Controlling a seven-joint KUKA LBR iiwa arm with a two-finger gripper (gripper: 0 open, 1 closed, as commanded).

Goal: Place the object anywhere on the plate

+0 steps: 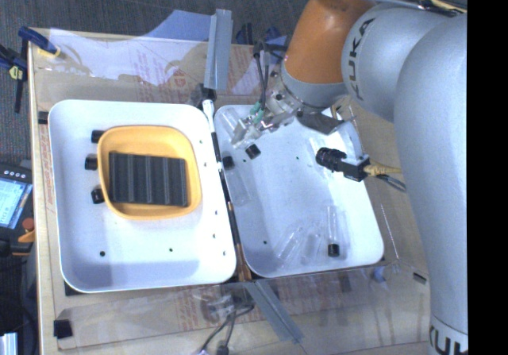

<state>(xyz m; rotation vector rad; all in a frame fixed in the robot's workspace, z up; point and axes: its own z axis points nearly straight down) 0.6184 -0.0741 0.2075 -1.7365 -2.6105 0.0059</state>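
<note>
A yellow plate (181, 141) lies in the left bin (127, 258), with a dark ridged slab (149, 179) resting on its middle. My gripper (244, 133) hangs low over the far left corner of the right bin (357, 210), just right of the divide between the bins. Several clear plastic pieces (311, 236) lie near the front of the right bin, one with a small black cap (333, 249). They are well apart from the gripper. Whether anything sits in the gripper is hidden by glare and its own body.
The grey arm with its orange band (329, 36) fills the upper right and overhangs the right bin. A black fitting with a cable (340, 163) juts over that bin's right side. Small black tabs (97, 165) flank the plate's left edge. A metal bar (216, 52) stands behind the bins.
</note>
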